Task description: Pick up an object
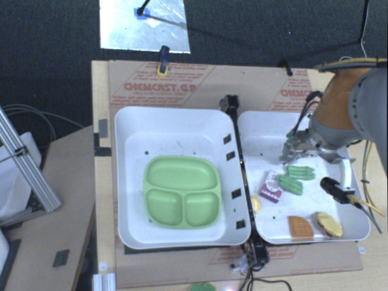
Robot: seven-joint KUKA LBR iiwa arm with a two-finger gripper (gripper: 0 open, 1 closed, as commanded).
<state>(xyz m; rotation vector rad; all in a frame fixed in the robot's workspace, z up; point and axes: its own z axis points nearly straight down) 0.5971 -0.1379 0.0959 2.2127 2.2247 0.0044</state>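
Note:
In the right bin (260, 132) lie a green toy (296, 179) of two finger-like pieces, a pink and white packet (271, 187), a brown cracker-like square (300, 226), a yellow oval piece (330, 224) and a small yellow item (256, 205) by the left wall. My gripper (291, 153) hangs low in the right bin, just above and to the left of the green toy. Nothing shows between it and the bin floor.
The left bin (130, 132) holds a green divided plate (182, 191). A black divider (237, 168) runs between the two bins. The grey and orange arm (339, 108) covers the right bin's upper right part.

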